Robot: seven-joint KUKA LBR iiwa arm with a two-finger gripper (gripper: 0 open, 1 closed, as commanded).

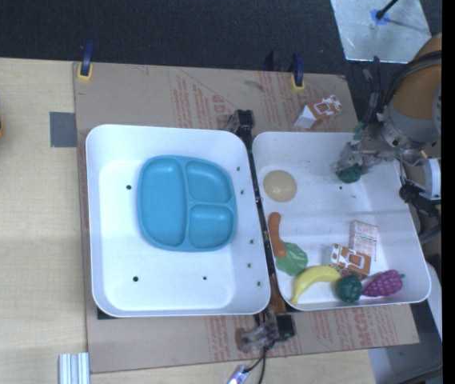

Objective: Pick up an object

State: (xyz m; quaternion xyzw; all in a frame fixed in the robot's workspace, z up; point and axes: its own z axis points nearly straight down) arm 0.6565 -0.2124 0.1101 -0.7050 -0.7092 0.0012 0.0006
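Toward three o'clock in the right bin [387, 214], the gripper [353, 166] hangs low over a small dark green object [349, 174]; whether the fingers are open or closed cannot be told. At six o'clock from it lie two snack packets [357, 248], a yellow banana [315, 281], purple grapes [382, 282] and a carrot [276, 234] (leafy end down). A tan disc [279, 186] sits at nine o'clock. The left bin [115, 214] holds a blue divided plate [185, 203].

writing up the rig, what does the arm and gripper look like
The arm is grey with a rounded orange band above the wrist. Dark cables run along its side. The gripper is a small grey metal two-finger unit; its details are too small to tell.
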